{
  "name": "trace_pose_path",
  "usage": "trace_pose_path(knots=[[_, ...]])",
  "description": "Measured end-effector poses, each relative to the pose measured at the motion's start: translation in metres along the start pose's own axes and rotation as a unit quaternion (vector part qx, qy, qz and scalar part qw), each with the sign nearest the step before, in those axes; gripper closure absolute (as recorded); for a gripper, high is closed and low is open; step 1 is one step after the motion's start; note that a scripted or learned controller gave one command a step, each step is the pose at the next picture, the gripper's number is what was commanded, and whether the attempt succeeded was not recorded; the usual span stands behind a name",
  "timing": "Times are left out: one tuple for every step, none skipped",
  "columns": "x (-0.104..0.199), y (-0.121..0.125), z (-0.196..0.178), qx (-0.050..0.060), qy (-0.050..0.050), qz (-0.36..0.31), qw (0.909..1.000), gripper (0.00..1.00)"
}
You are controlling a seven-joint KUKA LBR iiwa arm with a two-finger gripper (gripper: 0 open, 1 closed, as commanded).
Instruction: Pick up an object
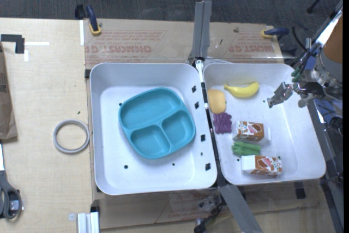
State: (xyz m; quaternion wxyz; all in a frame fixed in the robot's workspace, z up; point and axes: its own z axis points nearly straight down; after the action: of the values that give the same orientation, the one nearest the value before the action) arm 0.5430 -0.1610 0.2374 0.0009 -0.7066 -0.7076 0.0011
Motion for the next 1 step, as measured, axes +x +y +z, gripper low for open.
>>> trace_pose_path(knots=[[0.0353, 0.0576, 0.1173, 0.001, 0.0, 0.221, 0.9753, 0.0]])
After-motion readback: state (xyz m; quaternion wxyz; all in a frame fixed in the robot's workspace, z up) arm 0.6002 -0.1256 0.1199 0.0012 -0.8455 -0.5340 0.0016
